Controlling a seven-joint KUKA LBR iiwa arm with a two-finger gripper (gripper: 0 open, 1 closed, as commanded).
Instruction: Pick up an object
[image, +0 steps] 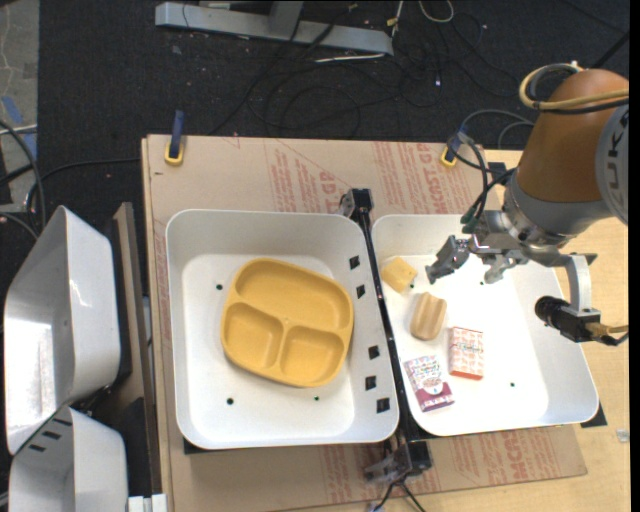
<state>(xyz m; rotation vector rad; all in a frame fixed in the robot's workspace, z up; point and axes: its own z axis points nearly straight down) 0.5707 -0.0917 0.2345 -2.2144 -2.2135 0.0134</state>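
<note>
arm: I see it reaching in from the right, orange band up top, wrist over the right bin (560, 400).
claw (470, 262): hovering above the upper part of the right bin, fingers look spread and nothing sits between them; view is dark there, so that's my best read.
yellow block (399, 273): right bin, upper left, just left of the claw, apart from it.
tan cylinder (428, 315): just below the yellow block, lying tilted on the bin floor.
red-and-white box (467, 352): right of the cylinder's lower end, lying flat.
purple-and-white packet (428, 383): near the bin's front-left corner, just beside the box.
left bin (190, 330): holds a yellow divided plate (287, 322), three compartments, roughly centred.
surface (300, 170): brown board under both bins.
</note>
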